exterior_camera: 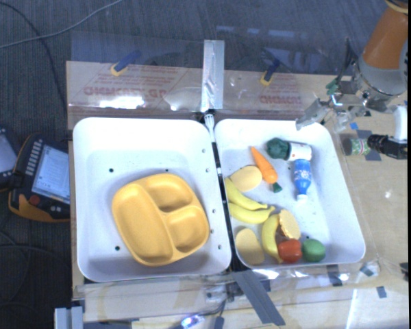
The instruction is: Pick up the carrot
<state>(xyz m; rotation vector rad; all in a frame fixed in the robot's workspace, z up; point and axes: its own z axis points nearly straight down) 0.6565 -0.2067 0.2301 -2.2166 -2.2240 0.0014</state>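
The carrot point(263, 164) is small and orange with a green stub at its lower end. It lies slantwise in the upper middle of the right bin point(342, 184), between a pale yellow round fruit point(245, 178) and a blue and white bottle point(301, 173). My gripper point(320, 112) hangs above the bin's far right corner, up and to the right of the carrot and well apart from it. Nothing is seen in its grasp.
A dark green item point(277, 147) lies just above the carrot. Bananas point(246, 205), a red tomato point(289, 251), a green lime point(314, 250) and other toy food crowd the right bin's lower half. The left bin point(96, 142) holds a yellow divided plate point(161, 216).
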